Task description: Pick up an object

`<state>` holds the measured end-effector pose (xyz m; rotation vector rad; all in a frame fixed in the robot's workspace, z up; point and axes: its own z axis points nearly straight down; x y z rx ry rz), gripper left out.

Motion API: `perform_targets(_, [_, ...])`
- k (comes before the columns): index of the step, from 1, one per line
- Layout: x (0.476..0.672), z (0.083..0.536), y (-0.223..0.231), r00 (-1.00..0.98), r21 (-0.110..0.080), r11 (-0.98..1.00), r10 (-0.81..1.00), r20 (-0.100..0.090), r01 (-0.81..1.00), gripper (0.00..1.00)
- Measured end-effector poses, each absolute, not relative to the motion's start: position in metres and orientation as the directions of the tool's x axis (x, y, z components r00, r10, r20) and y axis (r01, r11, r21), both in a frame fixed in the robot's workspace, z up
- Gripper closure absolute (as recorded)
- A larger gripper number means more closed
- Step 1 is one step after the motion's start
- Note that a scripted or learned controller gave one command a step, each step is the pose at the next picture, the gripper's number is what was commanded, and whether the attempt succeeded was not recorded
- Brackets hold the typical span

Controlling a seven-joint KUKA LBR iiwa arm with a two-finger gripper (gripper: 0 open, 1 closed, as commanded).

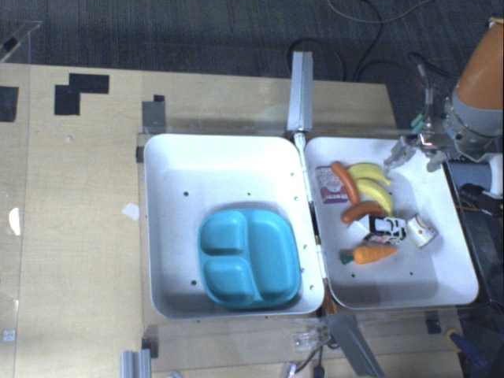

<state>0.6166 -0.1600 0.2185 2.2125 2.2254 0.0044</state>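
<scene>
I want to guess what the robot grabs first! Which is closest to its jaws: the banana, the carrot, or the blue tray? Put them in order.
Measured from the gripper at the right bin's top edge:
1. Banana, top of the right bin, closest.
2. Carrot, lower in the same bin.
3. Blue tray, over in the left bin, farthest.

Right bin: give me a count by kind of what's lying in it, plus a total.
Bananas: 2
Sausages: 2
Carrot: 1
Small packet: 1
Black and white carton: 1
Small can: 1
Total: 8

The gripper is over the bin's far right corner.
</scene>
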Motion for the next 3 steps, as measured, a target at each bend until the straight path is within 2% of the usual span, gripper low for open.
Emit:
perform_targets(1, [0.614,0.144,-0.164,0.030,0.003,-0.030,1.000,-0.001,1.000,0.00])
perform_targets(2, [0.616,0.156,-0.164,0.027,0.009,-0.027,1.000,-0.002,1.000,1.00])
perform_targets(3, [0.666,0.274,-0.104,0.169,0.008,-0.169,0.986,0.000,0.986,1.00])
